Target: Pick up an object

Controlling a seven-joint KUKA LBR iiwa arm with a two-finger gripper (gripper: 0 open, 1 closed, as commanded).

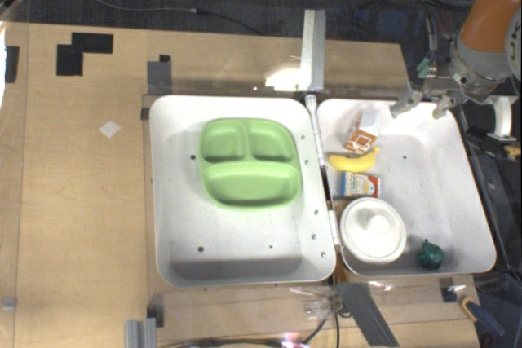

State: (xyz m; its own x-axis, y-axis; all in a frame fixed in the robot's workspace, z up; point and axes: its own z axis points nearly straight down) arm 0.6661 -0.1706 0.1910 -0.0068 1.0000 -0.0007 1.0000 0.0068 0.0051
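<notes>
Well, end effector (424,103) spread, empty, near carton (364,133) by banana (352,162).

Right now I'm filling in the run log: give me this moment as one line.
gripper over right bin's far edge, jaws open, nothing held | banana, cartons, white bowl untouched | green tray in left bin

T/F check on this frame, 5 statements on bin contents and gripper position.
1. The green divided plate lies in the left bin. True.
2. The banana lies in the left bin. False: it is in the right bin.
3. The white bowl sits near the right bin's front edge. True.
4. The gripper holds the banana. False: it is at the right bin's far edge, apart from it.
5. A small dark green object lies on the plate. False: right bin's front corner.
</notes>
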